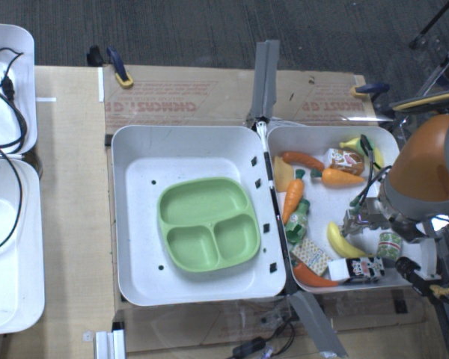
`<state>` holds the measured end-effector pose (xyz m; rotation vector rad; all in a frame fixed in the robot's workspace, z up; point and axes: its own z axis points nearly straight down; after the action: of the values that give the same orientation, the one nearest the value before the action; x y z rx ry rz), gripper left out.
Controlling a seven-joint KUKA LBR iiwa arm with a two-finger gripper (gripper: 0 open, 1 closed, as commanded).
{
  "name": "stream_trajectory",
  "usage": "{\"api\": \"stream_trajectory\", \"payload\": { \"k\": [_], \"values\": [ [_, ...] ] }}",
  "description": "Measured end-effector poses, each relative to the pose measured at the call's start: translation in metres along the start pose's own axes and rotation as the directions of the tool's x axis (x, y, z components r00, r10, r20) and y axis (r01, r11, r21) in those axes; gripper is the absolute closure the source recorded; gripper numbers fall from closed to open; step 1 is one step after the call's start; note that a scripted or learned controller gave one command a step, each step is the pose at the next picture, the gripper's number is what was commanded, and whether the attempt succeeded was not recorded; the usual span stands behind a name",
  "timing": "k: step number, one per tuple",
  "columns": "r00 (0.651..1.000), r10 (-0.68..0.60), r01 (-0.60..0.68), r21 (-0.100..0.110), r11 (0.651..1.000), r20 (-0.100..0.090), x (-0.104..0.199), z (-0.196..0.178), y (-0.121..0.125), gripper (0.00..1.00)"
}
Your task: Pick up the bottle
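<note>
Camera view: nearest in the right bin (pixel 393 142), along its front wall, lie a carrot (pixel 311 276) and a small dark-printed box (pixel 363 268), the two touching end to end. Just behind the carrot sits a checkered packet (pixel 310 253), and beside that a banana (pixel 340 239) lies slantwise. A small green-labelled can (pixel 389 244) stands right of the banana, under the arm (pixel 428 167).

The arm comes in over the bin's right wall, and its gripper (pixel 359 220) hangs low just behind the banana, in the middle of the bin. It is too small and cluttered to tell whether it is spread or closed, and nothing can be seen held in it.

The bottle (pixel 298 220), green and lying tilted, rests near the bin's left wall, left of the gripper and apart from it. A second carrot (pixel 292 197) lies against the bottle's far end, with a yellow wedge (pixel 282 173) behind it.

Farther back lie a third carrot (pixel 343 176), a long red-orange piece (pixel 302 159), a printed pouch (pixel 344 158) and a second banana (pixel 357 145) near the far wall.

The left bin (pixel 127 200) holds a green divided plate (pixel 208 223). Both bins sit on a wooden surface (pixel 71 200), with a cardboard sheet (pixel 179 99) at the far edge held by blue clamps (pixel 120 67).
</note>
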<state>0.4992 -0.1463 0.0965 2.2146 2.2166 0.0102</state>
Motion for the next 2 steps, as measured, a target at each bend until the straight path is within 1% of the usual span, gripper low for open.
{"api": "stream_trajectory", "payload": {
  "k": [1,2],
  "values": [
    [0.995,0.103,-0.103,0.012,0.995,0.002,0.024,-0.2118,0.0639,1.0],
    [0.995,0.103,-0.103,0.013,0.995,0.002,0.0241,-0.2116,0.0639,0.0]
  ]
}}
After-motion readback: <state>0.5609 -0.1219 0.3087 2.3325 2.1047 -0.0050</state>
